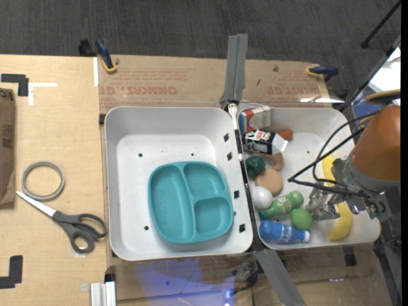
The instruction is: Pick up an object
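Note:
My gripper (324,208) hangs low in the right bin (306,123), under the orange-banded wrist (381,146). It sits just left of a yellow banana (340,227) and just right of a green lime (301,219). I cannot tell whether it touches either one. Left of the lime lie a green bottle (284,204) and a blue bottle (284,234). Farther left lie a white ball (261,196), a tan potato-like piece (270,181) and a dark green piece (255,166). A black-and-white carton (262,142) and an orange-and-white carton (258,116) lie at the back.
The left bin (127,171) holds a teal divided plate (191,201). On the bench to the left lie scissors (67,222) and a tape roll (43,180). Black cables (325,155) trail from the arm over the right bin. Clamps hold the cardboard at the back.

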